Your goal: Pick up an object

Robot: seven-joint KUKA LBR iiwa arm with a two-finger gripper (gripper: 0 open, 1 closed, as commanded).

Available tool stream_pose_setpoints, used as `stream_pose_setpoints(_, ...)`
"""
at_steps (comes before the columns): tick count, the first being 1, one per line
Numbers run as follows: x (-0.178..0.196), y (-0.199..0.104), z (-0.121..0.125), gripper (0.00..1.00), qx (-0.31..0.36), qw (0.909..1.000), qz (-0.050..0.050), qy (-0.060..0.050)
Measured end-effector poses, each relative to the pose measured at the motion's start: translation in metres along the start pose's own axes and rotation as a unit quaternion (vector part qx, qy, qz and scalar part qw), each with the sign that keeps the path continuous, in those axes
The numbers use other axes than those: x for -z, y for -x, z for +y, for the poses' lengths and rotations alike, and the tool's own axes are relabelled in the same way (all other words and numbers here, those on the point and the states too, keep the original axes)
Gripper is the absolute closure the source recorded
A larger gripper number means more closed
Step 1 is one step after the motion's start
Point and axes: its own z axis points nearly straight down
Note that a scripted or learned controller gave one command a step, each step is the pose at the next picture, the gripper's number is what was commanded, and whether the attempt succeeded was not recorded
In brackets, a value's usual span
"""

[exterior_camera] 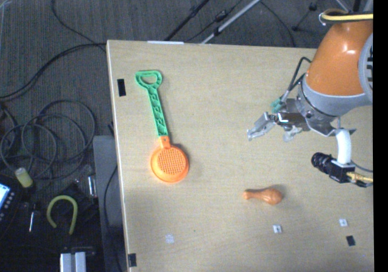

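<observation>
**Inspector A:** Surface is a flat, pale wood-grain board [242,71]. On it lies a plastic strainer [162,134]: green lattice handle with a loop end, round orange mesh head.

**Inspector B:** And the smaller item?

**Inspector A:** An orange drumstick-shaped piece [265,195], smooth, bulbous at one end, lying flat, below the gripper [259,129] and well apart from it.

**Inspector B:** Claw condition?

**Inspector A:** Metal fingers spread, nothing between them. The arm [339,65] is cut off at the right edge; small dark marks on the board are too small to identify.
</observation>
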Motion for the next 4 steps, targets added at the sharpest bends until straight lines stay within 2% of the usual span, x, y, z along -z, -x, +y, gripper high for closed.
stream_pose_setpoints(1, 0.025, 0.057, 0.036, 0.00, -0.052, 0.9986, -0.001, 0.001)
stream_pose_setpoints(2, -0.031, 0.072, 0.133, 0.00, -0.025, 0.9997, -0.002, 0.000)
stream_pose_setpoints(3, 0.006, 0.130, 0.139, 0.00, 0.074, 0.9972, -0.003, 0.002)
stream_pose_setpoints(4, 0.014, 0.129, 0.140, 1.00, 0.075, 0.9972, -0.004, 0.002)
